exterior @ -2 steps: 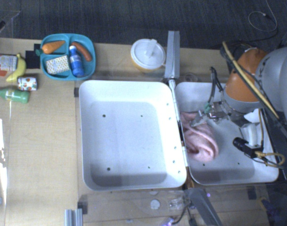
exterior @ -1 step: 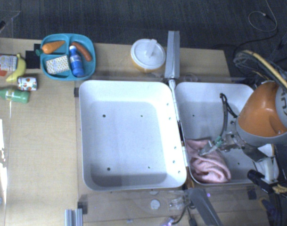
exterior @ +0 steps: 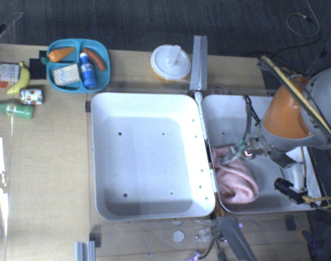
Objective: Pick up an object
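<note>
Pink cloth (exterior: 237,179), soft and bunched into a rumpled heap, lies in the right bin (exterior: 226,109), against that bin's left wall and toward its near edge. The jaws (exterior: 242,150) of the arm (exterior: 287,116) sit just above the far end of the cloth, touching or nearly touching its upper folds; a small red glow shows at the wrist there. Whether the jaws are spread or pressed together cannot be told from this slanted view, and no fold of the cloth is clearly seen between them. The arm's orange band hangs over the right half of the right bin, and a grey link runs off beyond it. Cables trail down toward the bin's near right corner.

Left of the right bin, touching it along a shared rim, lies the left bin (exterior: 149,156), its white floor marked by a few small dark holes. Beyond the left bin's far edge stands a yellow tub with a white lid (exterior: 170,63). Farther left of that tub, on the table (exterior: 40,173), rests a blue divided tray (exterior: 78,65) holding toy food, among it a carrot and a blue bottle. Left of the tray lie a banana (exterior: 20,79), a small can (exterior: 31,96) and a green bottle (exterior: 13,110).
</note>
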Robot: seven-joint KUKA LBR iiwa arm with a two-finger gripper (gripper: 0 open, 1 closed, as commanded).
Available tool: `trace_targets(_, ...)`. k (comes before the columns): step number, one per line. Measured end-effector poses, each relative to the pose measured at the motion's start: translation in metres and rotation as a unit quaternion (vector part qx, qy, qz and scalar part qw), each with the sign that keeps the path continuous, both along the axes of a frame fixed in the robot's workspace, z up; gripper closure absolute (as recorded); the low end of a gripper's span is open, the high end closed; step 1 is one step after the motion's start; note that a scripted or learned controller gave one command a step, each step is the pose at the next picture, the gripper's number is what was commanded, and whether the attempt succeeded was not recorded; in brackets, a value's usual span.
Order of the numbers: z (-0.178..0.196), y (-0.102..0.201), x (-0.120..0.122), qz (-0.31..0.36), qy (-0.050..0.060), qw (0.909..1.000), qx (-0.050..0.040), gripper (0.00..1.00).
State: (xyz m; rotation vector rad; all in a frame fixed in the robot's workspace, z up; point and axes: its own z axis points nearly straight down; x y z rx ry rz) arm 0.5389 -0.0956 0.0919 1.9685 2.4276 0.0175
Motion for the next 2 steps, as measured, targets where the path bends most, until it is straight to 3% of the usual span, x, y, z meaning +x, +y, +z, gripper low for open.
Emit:
trace_targets(1, 0.0, 0.002, 0.014, -0.024, 0.002, 0.9997, 0.0008, 0.0)
trace_targets(2, 0.012, 0.004, 0.017, -0.023, -0.001, 0.9997, 0.0015, 1.0)
